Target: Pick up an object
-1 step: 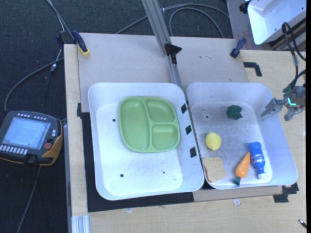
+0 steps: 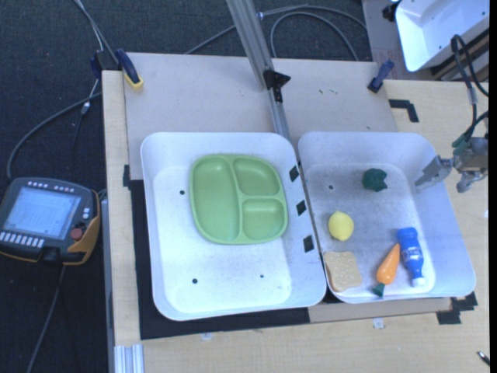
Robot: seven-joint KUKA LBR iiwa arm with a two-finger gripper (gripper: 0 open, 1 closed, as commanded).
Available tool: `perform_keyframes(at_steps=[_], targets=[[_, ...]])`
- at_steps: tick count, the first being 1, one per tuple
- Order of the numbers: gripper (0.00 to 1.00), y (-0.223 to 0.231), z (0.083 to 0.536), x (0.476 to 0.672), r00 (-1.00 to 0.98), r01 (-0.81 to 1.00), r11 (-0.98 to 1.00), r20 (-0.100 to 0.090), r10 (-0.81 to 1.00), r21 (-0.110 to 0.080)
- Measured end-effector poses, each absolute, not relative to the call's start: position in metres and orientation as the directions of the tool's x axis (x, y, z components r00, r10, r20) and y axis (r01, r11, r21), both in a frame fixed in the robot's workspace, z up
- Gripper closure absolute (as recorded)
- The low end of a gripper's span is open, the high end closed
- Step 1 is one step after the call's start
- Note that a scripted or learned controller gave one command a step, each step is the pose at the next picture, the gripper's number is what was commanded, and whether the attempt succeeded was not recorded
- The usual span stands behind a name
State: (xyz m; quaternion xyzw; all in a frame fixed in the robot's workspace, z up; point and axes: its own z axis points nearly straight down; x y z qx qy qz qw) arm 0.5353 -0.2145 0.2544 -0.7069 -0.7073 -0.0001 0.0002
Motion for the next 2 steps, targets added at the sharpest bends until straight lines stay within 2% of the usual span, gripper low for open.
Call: perform_keyframes(at_steps=[2], targets=[[0.00, -0.219, 0.156, 0.522, 0.000, 1.000, 0.000, 0.003, 1.000, -0.006]])
